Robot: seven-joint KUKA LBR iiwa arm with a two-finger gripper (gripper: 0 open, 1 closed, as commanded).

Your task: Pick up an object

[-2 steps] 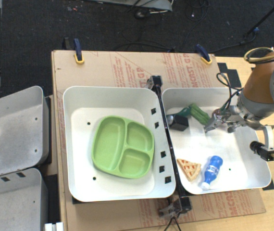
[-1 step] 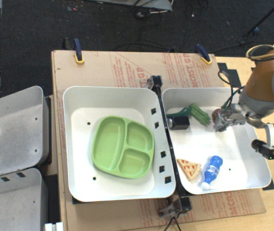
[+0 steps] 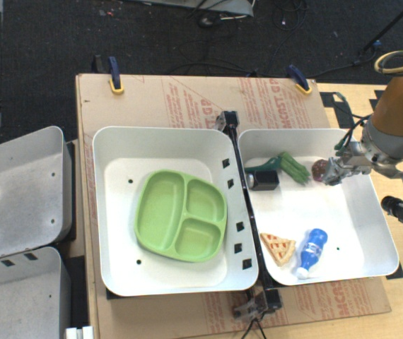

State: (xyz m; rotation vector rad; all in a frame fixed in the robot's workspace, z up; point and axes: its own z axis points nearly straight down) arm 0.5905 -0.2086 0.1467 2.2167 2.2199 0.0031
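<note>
On the table [image 3: 159, 104], two white bins: left bin [image 3: 109, 210] holds one green tray [image 3: 181, 216]; right bin [image 3: 371, 224] holds four items. Jaws' state unclear.

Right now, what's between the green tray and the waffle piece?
In the camera view, the bins' adjoining walls separate the green tray from the waffle piece; otherwise bare white floor.

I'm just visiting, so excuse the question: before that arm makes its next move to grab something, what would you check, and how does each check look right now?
1. Things to grab lie in the right bin: ok; pizza slice toy, blue bottle, green toy.
2. Gripper is over the right bin: ok.
3. Gripper holds something: cannot tell.
4. Small dark round thing sits next to the gripper: ok.
5. Green plate lies in the other bin, out of the way: ok.
</note>
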